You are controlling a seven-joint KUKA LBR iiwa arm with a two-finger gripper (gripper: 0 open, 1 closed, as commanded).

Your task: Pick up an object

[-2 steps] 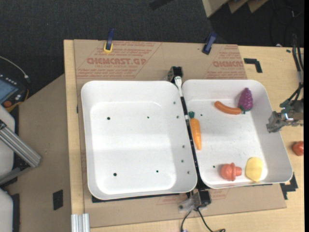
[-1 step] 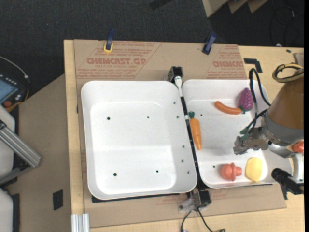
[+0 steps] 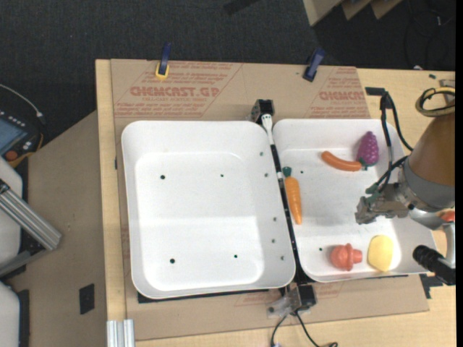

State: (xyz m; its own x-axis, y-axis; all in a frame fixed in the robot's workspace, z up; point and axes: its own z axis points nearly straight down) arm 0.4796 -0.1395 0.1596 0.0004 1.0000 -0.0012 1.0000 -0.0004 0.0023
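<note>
Tool (image 3: 370, 210) probably empty, opening unclear; best lowered squarely over the near yellow lemon (image 3: 381, 252) before closing.

Looks down from high above the bench (image 3: 217, 78) at a slant, far enough to take in both white bins (image 3: 195, 208) side by side, arm (image 3: 434, 165) entering from the right.

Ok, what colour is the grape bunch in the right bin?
Purple grape bunch, seen in the camera view.
</note>
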